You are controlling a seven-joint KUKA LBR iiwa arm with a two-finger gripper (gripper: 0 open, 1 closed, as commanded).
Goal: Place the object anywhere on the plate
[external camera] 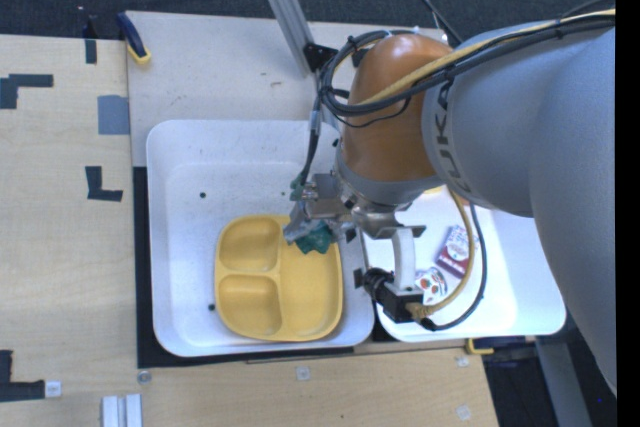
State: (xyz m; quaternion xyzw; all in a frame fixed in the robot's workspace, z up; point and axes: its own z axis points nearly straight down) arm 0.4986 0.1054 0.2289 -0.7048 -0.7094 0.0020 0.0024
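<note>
Seemingly near the end of the job, the camera view has the gripper (312,233) poised over the upper right corner of the yellow plate (270,300), which lies in the left bin (175,155). A small green object (318,240) sits pinched between its fingers, just above the plate's largest compartment. By my reading, carrying is done; releasing it onto the plate remains. 2 small packets (447,265) rest in the right bin (520,305).

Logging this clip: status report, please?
Gripper over yellow plate's upper right rim. Small green object at its tip, grasp unclear. Nothing blocking the plate.
</note>
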